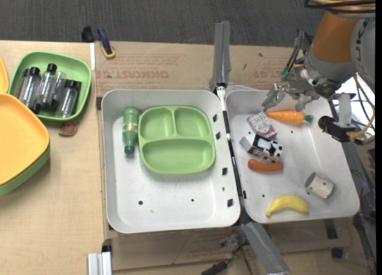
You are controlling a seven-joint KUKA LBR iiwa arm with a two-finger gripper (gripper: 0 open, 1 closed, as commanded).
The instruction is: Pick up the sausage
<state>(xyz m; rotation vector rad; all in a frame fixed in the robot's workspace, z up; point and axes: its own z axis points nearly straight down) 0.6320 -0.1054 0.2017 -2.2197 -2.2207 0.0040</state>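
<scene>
The sausage (264, 165), short and red-orange, lies in the middle of the right bin (334, 208), touching the near side of a black-and-white toy (266, 147). My gripper (287, 96) hangs at the far side of that bin, just above and behind an orange carrot (287, 116). Its fingers stand open with nothing between them. The gripper is well apart from the sausage, up and to the right of it in the view.
The right bin also holds a pink-and-white packet (261, 123), a yellow banana (287, 204) and a small white cup (319, 185). In the left bin (173, 208) sit a green divided plate (176, 139) and a green bottle (129, 129). A green tray of bottles (49, 86) and orange plates (21, 142) stand at the left.
</scene>
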